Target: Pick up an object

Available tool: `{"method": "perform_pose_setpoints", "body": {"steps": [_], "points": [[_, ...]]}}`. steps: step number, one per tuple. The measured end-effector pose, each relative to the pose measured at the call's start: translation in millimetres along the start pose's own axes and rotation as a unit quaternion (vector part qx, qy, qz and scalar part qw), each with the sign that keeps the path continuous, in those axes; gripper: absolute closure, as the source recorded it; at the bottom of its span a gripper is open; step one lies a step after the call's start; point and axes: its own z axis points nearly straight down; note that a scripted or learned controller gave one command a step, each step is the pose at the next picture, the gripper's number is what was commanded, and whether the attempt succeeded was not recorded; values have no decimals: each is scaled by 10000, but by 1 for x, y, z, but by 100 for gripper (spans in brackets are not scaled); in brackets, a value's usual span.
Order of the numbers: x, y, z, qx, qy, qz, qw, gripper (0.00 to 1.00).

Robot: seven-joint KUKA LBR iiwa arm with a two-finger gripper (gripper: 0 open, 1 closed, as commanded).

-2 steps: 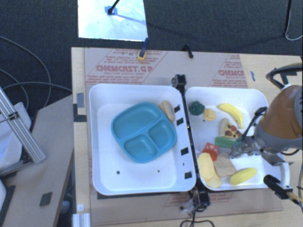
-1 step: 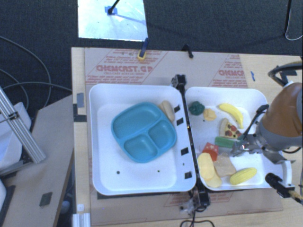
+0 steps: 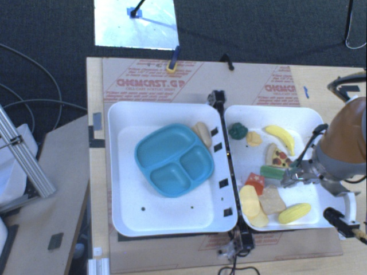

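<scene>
The right bin [image 3: 309,114] holds several toy foods: a banana [image 3: 280,136], a pizza slice [image 3: 277,154], a green stick-shaped piece [image 3: 270,172], a red piece [image 3: 255,182], a bread slice [image 3: 272,200], a corn cob [image 3: 294,212], a long pale yellow piece [image 3: 251,205], a dark green lump [image 3: 238,131] and a small yellow bit [image 3: 254,138]. My gripper [image 3: 291,175] reaches in from the right and sits low at the right end of the green piece, just below the pizza slice. I see nothing lifted off the bin floor.
In the left bin [image 3: 114,171] lies a blue divided plate [image 3: 174,159] with a beige piece [image 3: 202,133] at its upper right. The divider between the bins [image 3: 225,165] runs just left of the foods. The arm's orange band [image 3: 350,136] hangs over the right bin's edge.
</scene>
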Motion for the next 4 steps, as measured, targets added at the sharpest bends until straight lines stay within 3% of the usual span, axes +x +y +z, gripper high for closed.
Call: {"method": "perform_pose_setpoints", "body": {"steps": [1, 4], "points": [[-57, 6, 34, 47, -5, 36, 10000, 100], [-33, -3, 22, 36, 5, 7, 10000, 100]]}}
